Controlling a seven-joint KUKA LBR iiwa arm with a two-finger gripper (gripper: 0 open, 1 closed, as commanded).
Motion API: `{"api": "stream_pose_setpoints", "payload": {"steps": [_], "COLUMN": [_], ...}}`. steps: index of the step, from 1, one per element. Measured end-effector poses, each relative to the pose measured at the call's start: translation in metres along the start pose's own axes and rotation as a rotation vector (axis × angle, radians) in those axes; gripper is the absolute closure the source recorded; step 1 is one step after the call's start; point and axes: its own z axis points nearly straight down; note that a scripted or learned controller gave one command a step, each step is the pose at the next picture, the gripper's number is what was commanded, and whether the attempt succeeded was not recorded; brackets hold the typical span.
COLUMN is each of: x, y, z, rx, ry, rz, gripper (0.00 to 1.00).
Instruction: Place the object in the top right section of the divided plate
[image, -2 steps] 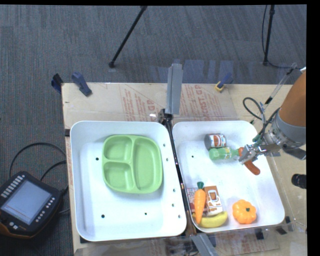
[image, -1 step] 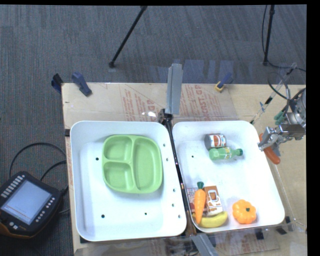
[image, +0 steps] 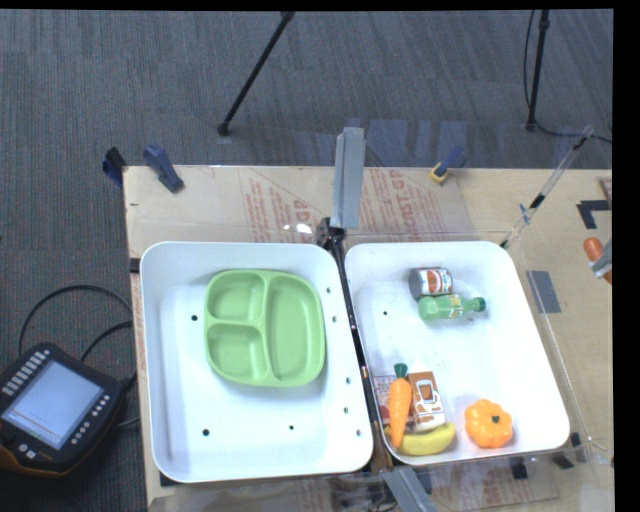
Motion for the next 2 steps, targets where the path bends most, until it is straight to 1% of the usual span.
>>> {"api": "stream_pose_setpoints", "payload": {"steps": [1, 2], "x": [0.113, -0.001], "y": [-0.005, 0.000], "z": [-0.009, -0.008], "rx": [0.001, 0.003], "ry": [0.001, 0.001], "rz": [-0.041, 0.176], "gripper": [1.00, 1.00]}}
